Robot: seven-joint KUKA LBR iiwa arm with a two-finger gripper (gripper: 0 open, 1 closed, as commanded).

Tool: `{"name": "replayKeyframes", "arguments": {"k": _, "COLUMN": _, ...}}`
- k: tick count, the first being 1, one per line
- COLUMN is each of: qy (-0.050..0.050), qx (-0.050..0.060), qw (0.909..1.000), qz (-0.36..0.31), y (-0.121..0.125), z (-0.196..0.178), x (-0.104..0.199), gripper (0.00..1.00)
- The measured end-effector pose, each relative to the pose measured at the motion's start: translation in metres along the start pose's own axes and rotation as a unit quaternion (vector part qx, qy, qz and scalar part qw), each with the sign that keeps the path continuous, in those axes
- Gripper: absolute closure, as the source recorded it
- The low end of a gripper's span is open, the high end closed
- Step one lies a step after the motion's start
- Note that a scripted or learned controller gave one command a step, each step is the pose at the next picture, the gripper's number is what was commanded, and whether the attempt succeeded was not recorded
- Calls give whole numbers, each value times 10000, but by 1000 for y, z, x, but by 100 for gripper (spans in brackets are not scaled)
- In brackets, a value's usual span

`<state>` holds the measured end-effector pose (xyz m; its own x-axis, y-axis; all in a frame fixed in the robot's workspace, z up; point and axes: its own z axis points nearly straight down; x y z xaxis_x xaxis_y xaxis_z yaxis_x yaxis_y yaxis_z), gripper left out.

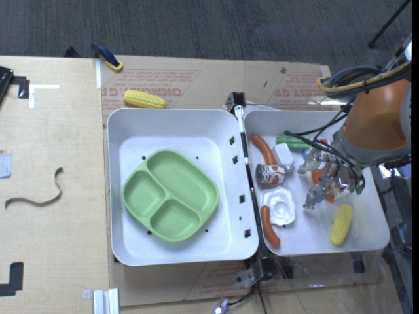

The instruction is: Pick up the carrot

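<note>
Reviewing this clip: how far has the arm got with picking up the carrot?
Done: the arm has reached into the right bin, and the gripper sits low among the items. In hand: something orange shows at the gripper, likely the carrot, but a grasp cannot be confirmed. Left: securing it and lifting; nothing looks raised yet.

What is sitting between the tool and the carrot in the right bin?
Nothing visible. The tool is right over the carrot, whose orange shows in patches around it. The yellow corn cob lies close by towards the bin's near edge, and the can lies nearer the other bin. Neither is between them.
</note>
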<state>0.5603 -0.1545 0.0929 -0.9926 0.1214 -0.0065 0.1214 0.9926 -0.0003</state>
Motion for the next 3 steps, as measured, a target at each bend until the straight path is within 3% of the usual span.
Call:
{"name": "replayKeyframes", "arguments": {"k": 1, "qy": 21, "qx": 6, "qw": 9981, "qz": -613, "y": 56, "z": 0, "x": 35, "gripper": 0}}
{"name": "replayKeyframes", "arguments": {"k": 2, "qy": 25, "qx": -10, "qw": 9817, "qz": -1902, "y": 4, "z": 1, "x": 75, "gripper": 0}}
{"name": "replayKeyframes", "arguments": {"k": 3, "qy": 2, "qx": -6, "qw": 9957, "qz": -926, "y": -8, "z": 0, "x": 9, "gripper": 0}}
